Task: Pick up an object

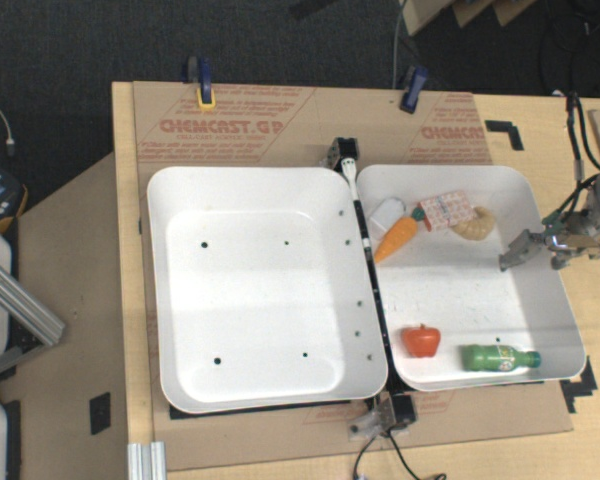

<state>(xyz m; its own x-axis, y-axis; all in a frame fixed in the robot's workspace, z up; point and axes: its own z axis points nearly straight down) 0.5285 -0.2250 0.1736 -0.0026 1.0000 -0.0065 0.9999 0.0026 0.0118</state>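
Note:
The right bin (540, 298) holds several objects. An orange carrot (397, 236) lies near its left wall, beside a small white object (387, 212). A pink checkered box (446, 209) and a tan lump (474, 225) sit at the back. A red tomato-like piece (421, 341) and a green bottle (500, 358) lie along the front. My gripper (540, 245) hangs over the bin's right rim, apart from all of them, with nothing seen in it.
The left bin (170, 268) stands beside the right one, with a black divider strip (364, 268) between them. Both rest on a cardboard sheet (280, 118) held by blue clamps (202, 78). Cables (580, 138) hang at the right edge.

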